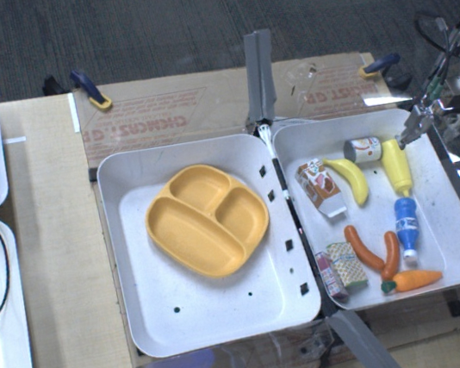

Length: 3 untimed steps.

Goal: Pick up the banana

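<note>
Banana-wise, the curved yellow plastic banana [352, 179] is lying in the right white bin [457, 210], upper middle, just beside a small brown-and-white carton [321, 190] on its left. A little tin can [364, 148] is sitting near its top end, and a yellow squeeze bottle [396, 166] is lying close on the right. Lower down, a blue bottle [407, 229], two orange sausages [375, 254], an orange carrot [414, 280] and a patterned box [342, 266] are crowding the bottom. The left white bin [139, 264] is holding a yellow divided plate [207, 219]. The gripper [417, 125] is hanging at the right bin's top corner, dark and tiny, so honestly I can't tell how it's set. Most of the arm is getting cut off at the frame edge.
</note>
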{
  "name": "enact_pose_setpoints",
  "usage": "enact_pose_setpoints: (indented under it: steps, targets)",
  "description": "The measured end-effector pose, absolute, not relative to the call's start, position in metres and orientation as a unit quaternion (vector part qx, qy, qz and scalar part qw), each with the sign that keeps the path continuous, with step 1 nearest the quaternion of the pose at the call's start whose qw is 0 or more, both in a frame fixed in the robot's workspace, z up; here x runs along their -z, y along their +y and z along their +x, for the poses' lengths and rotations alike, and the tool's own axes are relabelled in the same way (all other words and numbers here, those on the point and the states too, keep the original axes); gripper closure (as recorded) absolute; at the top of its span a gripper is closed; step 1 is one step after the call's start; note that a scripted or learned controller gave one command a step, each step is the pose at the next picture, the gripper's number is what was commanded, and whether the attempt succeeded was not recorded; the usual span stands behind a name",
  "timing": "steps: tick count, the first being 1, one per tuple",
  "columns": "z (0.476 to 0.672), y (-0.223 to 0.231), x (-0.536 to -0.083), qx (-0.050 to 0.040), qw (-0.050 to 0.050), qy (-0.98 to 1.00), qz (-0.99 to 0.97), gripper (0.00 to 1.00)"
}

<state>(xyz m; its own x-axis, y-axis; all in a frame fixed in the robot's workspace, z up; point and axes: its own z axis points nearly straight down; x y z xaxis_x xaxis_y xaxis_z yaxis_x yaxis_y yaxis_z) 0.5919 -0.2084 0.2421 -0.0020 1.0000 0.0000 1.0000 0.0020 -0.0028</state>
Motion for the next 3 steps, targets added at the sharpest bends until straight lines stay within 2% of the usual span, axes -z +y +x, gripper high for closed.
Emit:
enact_pose_setpoints:
  steps: [1,2,3]
  targets:
    - [0.635,-0.213,-0.105,0.0009,0.005,-0.7,-0.714,0.0]
    - [0.614,-0.172,-0.213,-0.0001,-0.001,-0.715,-0.699,0.0]
    - [0.656,-0.137,-0.103,0.0003,-0.002,-0.687,-0.726,0.0]
